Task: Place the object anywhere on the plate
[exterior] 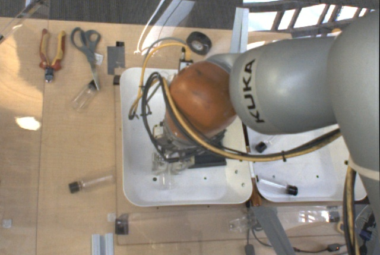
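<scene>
The grey arm (297,87) looms nearest, crossing from the worktop's right edge over both bins. Its tool (169,159) hangs low over the left bin (133,129), near that bin's front edge; whether it is apart or together I cannot tell, nor what, if anything, sits under it. No plate can be made out. A small dark-capped piece (291,190) lies in the right bin (309,188). Scissors (89,49) and pliers (50,54) rest at the worktop's far left corner.
</scene>
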Tool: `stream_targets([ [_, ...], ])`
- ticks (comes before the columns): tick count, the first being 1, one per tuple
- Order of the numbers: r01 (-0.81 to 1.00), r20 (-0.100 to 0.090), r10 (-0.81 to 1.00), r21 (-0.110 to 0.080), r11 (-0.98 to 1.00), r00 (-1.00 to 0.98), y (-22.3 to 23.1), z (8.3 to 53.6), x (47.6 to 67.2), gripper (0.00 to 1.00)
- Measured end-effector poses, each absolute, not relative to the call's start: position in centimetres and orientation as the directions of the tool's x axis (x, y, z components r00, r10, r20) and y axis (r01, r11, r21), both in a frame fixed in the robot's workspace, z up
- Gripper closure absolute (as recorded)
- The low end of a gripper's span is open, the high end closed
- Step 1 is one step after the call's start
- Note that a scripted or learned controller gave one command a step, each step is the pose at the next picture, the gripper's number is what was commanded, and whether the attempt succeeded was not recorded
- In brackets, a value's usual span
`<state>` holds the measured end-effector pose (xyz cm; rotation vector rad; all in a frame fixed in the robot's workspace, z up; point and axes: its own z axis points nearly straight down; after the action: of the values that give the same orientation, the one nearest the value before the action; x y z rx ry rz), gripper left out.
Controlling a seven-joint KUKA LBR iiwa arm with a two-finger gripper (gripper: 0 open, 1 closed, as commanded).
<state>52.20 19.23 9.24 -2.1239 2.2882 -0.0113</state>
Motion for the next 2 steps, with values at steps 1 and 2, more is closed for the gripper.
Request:
stream_targets([
  [1, -0.999, -0.013, -0.999, -0.023, 0.038, -0.038, 13.26, 9.27, 49.33, 1.00],
  [2, -0.922, -0.005, -0.922, -0.030, -0.386, 0.387, 12.56, 9.30, 49.38, 1.00],
])
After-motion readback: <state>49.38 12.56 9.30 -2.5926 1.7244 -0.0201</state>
